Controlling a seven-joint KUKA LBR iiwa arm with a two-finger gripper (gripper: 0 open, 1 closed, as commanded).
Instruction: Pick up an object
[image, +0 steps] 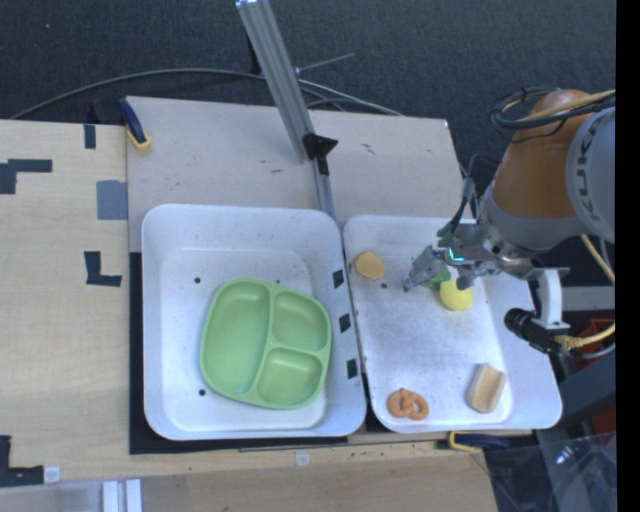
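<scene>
Grey and orange, the arm (555, 160) leans in from the right, and its hand (432, 268) is down low over the right-hand shallow white plastic bin (440, 360). The dark fingers (420, 272) point left and downward at the upper middle of that bin, and from this angle I cannot tell whether they are spread or pressed together. Nothing shows between them. A small glow of teal light sits on the wrist just behind them.

Just beside the hand, on its right, lies a small round yellow object (457, 295), partly tucked under the wrist, resting on the bin floor. To the left of the fingers, near the bin's upper left corner, sits a small rounded yellow-orange lump (370, 265), apart from the hand. Down at the bottom edge of the same bin, a brown-orange pretzel-shaped piece (407, 404) lies near the front wall, and to its right a tan bread-like block (486, 387) sits slightly tilted, well apart from the hand.

Over in the left-hand white bin (170, 300), a light green plastic divided plate (265, 343) with three compartments lies flat, turned at a slant. Both bins rest side by side on the pale wooden surface (60, 300), with a grey metal pole (285, 80) slanting down toward the gap between them.
</scene>
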